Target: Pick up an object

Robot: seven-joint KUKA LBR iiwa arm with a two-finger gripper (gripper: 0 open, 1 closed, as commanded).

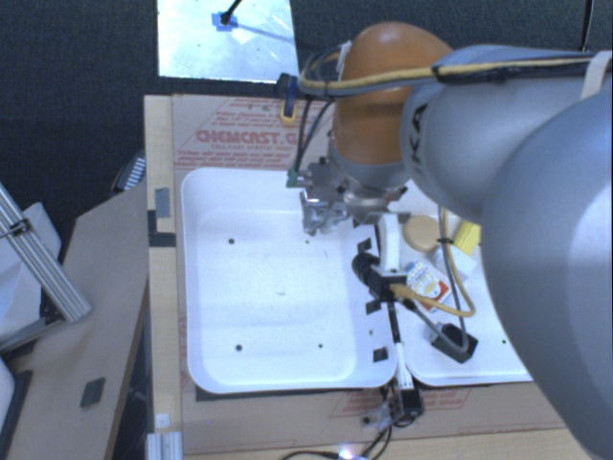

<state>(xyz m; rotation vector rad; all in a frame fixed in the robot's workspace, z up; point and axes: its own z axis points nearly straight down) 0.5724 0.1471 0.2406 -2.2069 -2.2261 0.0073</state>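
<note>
Arm: we see the grey KUKA arm (517,142) reaching in from the right, its orange band (383,89) above the wrist, with a yellow cable looped over it.
Gripper: the gripper (323,214) hangs over the far right part of the left bin, close to the ridge between the bins.
Jaws: we cannot tell whether they are open or closed; nothing shows between them.
Left bin: the white left bin (220,295) has a few dark specks on its floor.
Right bin: the right bin (493,357) is largely hidden by the arm.
Objects: the task's things lie in the right bin, right of the gripper and apart from it. We note a round tan object (421,231) at the far side, a yellow object (467,236) just right of it, a small white and red packet (424,281) nearer, and a black object (455,341) nearest.
Bench: a cardboard sheet (239,132) with red print lies under both bins.
</note>
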